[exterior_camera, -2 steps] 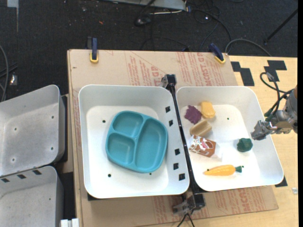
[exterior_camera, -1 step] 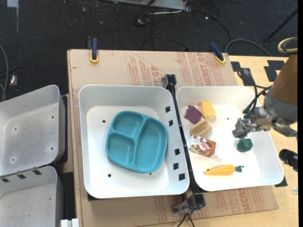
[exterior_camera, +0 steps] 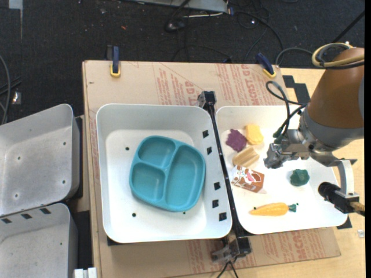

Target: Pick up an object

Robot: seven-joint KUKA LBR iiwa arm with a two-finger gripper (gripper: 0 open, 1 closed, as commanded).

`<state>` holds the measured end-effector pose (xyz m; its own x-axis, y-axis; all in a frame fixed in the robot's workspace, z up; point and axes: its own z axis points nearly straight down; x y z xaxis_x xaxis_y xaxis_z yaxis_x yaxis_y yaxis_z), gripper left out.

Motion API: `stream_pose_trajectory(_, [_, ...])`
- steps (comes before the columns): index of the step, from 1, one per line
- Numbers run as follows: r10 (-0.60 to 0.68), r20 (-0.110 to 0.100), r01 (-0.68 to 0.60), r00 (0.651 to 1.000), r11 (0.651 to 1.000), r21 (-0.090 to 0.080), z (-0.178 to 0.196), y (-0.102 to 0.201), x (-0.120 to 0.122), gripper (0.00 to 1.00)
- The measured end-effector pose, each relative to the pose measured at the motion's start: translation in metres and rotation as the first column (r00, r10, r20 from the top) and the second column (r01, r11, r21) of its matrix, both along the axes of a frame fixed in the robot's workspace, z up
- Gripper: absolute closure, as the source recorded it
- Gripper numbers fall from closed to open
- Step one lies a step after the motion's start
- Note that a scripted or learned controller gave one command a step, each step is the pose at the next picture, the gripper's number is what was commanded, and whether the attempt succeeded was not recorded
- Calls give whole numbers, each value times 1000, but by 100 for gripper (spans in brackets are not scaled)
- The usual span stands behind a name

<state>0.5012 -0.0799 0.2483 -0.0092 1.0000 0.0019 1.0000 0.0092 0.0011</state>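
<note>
The right bin (exterior_camera: 324, 213) holds a purple grape bunch (exterior_camera: 235, 139), a yellow piece (exterior_camera: 254, 134), a tan bread-like piece (exterior_camera: 246, 157), a small brown-and-white carton (exterior_camera: 249, 179), a dark green lump (exterior_camera: 299, 177) and a yellow-orange carrot (exterior_camera: 271, 209). My gripper (exterior_camera: 272, 157) hangs over the middle of this bin, right of the tan piece and left of the green lump. Nothing shows between its fingers.
The left bin (exterior_camera: 116, 126) holds a teal divided plate (exterior_camera: 168, 173). Black clips run along the divider between the bins (exterior_camera: 219, 155). White bin lids (exterior_camera: 35, 155) lie off the bench at the left. Cables hang by the arm's wrist.
</note>
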Motion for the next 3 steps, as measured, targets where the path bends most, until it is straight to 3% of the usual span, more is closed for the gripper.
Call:
stream_pose_trajectory(2, [0, -1, 0, 1000, 1000, -1, 2, 113, 20, 100])
stream_pose_trajectory(3, [-1, -5, 1, 1000, 1000, -1, -19, 168, 21, 100])
